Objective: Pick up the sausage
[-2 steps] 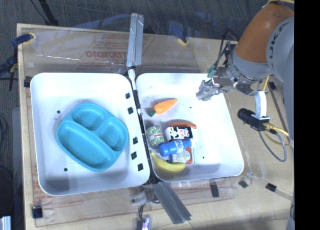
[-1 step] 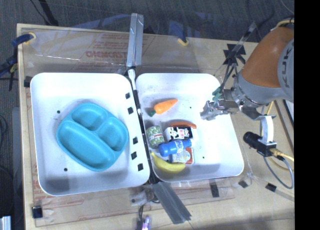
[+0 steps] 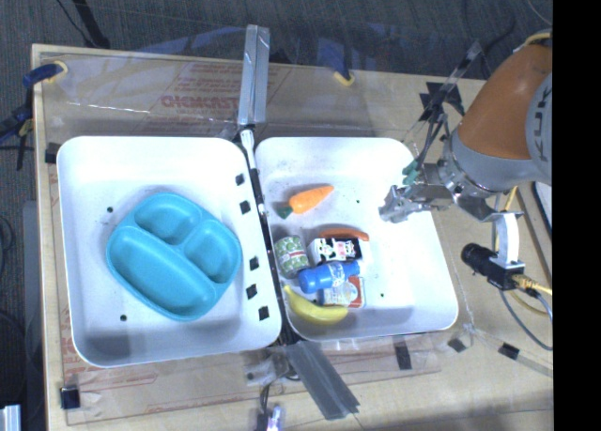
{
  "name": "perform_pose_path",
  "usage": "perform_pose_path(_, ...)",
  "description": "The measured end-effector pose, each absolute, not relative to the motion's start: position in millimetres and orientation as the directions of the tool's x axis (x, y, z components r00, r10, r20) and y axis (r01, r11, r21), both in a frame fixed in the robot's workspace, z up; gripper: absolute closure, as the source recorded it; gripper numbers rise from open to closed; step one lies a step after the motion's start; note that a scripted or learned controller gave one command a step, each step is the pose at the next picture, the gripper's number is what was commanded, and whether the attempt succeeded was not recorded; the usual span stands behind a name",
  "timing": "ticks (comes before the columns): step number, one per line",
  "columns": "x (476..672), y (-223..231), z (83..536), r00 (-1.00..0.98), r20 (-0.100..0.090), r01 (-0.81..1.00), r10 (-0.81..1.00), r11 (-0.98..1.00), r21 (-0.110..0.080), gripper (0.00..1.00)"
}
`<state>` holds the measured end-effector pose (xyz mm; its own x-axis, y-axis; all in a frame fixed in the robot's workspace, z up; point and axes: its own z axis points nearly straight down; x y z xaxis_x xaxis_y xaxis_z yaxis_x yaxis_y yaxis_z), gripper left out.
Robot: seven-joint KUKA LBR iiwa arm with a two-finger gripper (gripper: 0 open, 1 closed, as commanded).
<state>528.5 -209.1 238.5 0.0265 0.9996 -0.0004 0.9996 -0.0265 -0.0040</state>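
The sausage lies in the right bin, a reddish strip mostly hidden behind a black-and-white carton; the gripper hovers to its right, empty, and whether it is open or closed I cannot tell; descending here, it would likely strike the carton or blue bottle and close on the wrong thing, since little sausage shows; red print behind the bins is unreadable.

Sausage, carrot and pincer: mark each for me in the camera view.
sausage (image 3: 351, 234): camera view, on its exposed reddish strip above the carton.
carrot (image 3: 311, 198): camera view, middle of the orange body.
pincer (image 3: 392, 210): camera view, at its tips over the right bin.
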Motion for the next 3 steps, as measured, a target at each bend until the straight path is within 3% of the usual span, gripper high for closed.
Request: perform_pose_path(3, 530.3, -209.3, 267.8, 0.015, -0.001, 1.000, 1.000, -0.015, -0.007, 1.00)
